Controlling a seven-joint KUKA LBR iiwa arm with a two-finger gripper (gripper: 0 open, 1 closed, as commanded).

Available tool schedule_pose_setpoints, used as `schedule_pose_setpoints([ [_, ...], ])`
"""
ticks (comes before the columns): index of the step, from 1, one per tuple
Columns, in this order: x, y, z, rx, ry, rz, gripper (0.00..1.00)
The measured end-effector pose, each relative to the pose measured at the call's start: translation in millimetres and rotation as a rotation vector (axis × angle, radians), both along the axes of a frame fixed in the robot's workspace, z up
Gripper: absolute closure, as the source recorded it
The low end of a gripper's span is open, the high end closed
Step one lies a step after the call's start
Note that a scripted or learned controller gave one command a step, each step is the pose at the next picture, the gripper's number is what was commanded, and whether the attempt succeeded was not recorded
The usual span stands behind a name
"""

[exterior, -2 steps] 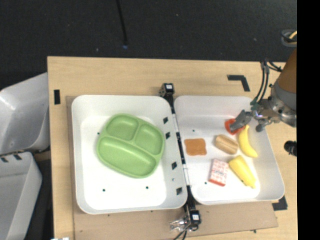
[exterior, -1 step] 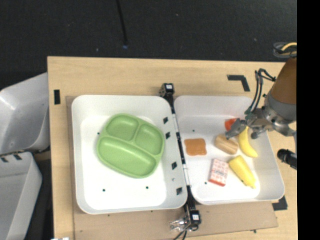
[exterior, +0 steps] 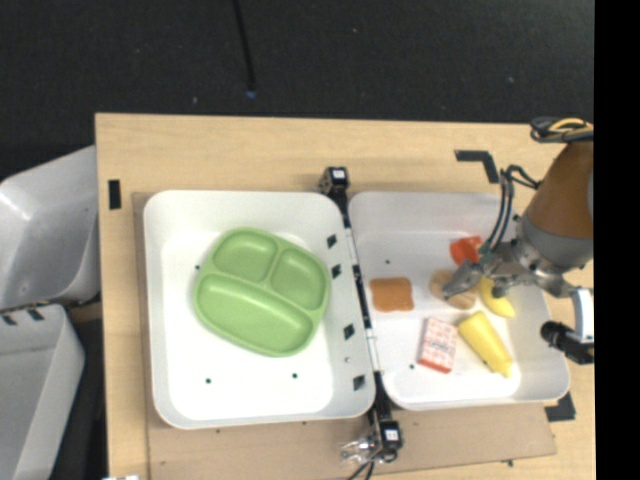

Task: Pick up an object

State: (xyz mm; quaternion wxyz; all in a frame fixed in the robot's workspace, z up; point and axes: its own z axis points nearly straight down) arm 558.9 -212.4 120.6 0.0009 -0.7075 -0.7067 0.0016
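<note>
Two shallow white bins side by side on the wooden surface (exterior: 300, 153), left bin (exterior: 165, 368) and right bin (exterior: 420, 213) meeting along a hinged middle seam.

In the left bin, a green divided plate (exterior: 262, 290), lying flat near the bin's centre, three compartments facing up.

In the right bin, several small things: a tan square slice like toast (exterior: 391, 294) near the middle seam; a pink-and-white little box (exterior: 438, 344) toward the near edge; a yellow corn-like piece (exterior: 486, 342) just beside the box, angled toward the near right corner; a second yellow piece (exterior: 498, 301) above it; an orange-red piece (exterior: 465, 249) toward the far side; a pale round piece (exterior: 442, 284), partly covered.

Reaching in from the right edge, grey arm with orange band (exterior: 565, 193); hand (exterior: 472, 283) low over the cluster of pale, yellow and orange-red pieces. Cannot tell whether clenched or released, nor whether anything sits in its grasp.
</note>
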Motion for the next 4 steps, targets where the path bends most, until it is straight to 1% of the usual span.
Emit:
schedule_pose_setpoints([
  [1, 2, -1, 14, -0.001, -0.008, -0.001, 1.00],
  [2, 10, 4, 64, -0.001, -0.009, 0.004, 1.00],
  [4, 14, 2, 152, -0.002, -0.010, 0.005, 1.00],
])
